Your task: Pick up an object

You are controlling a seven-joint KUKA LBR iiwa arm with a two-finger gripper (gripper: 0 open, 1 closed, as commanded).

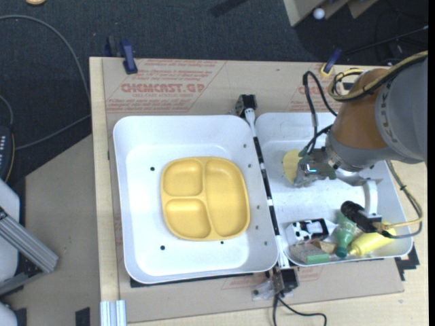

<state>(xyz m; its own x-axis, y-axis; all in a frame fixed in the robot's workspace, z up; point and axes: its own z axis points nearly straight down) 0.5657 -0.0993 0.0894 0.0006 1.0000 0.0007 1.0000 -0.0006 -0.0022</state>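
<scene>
Several small items point(340, 240) heaped at the near edge of the right bin point(285, 131) — a black-and-white piece, green and yellow shapes, something dark on top — too tangled to tell apart. Farther back, at about nine o'clock from the wrist, a pale yellow object point(292, 165) lying alone, touching or just beside the hand point(307, 170). Cannot tell the hand's state: hidden under the wrist. Best to favour that lone piece — centre squarely over it, descend straight, close firmly, lift slowly. At nine o'clock, left bin point(136, 182) with a yellow divided plate point(204, 199).
</scene>
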